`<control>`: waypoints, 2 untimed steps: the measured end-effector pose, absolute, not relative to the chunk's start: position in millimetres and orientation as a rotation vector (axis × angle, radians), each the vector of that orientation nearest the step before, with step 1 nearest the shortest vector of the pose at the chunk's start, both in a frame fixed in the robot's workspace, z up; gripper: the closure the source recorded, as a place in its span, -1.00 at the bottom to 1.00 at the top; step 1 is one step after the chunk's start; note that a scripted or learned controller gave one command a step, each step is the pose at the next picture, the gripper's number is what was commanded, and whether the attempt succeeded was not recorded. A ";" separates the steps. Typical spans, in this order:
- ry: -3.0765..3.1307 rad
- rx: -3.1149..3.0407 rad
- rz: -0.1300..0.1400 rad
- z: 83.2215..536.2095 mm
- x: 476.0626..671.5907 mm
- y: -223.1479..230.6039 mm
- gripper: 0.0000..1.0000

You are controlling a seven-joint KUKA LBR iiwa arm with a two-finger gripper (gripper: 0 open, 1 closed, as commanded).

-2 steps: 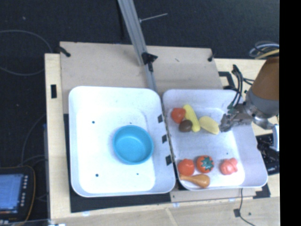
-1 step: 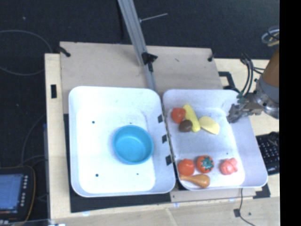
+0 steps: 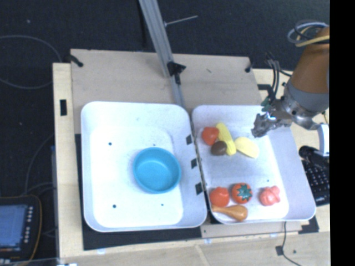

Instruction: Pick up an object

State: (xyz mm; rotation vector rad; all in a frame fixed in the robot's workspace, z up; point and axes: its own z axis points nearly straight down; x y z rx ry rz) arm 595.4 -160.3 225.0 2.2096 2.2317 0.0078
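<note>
My gripper (image 3: pixel 259 127) hangs over the upper right part of the right bin (image 3: pixel 288 148), just right of and above a pale yellow lemon-like piece (image 3: pixel 247 147). Left of that piece lie a yellow banana (image 3: pixel 224 136), a small red-orange fruit (image 3: pixel 209 135) and a brown round item (image 3: pixel 219 147). Along the bin's front edge sit an orange-red fruit (image 3: pixel 219 196), a red tomato with a green top (image 3: pixel 241 192), a pink-red piece (image 3: pixel 269 195) and a tan pear-shaped squash (image 3: pixel 230 211). Nothing shows between the gripper's tips.
The left bin (image 3: pixel 100 126) holds a blue bowl (image 3: pixel 157 170). A slanted metal pole (image 3: pixel 158 37) rises behind the bins. A black keyboard (image 3: pixel 316 173) lies at the right of the bench, and a small screen (image 3: pixel 16 226) sits at the lower left.
</note>
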 end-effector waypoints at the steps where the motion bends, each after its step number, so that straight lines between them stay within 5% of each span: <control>1: 2.226 2.214 0.004 219.2 610.8 -108.4 1.00; 2: 2.232 2.209 0.008 232.3 616.5 -49.4 1.00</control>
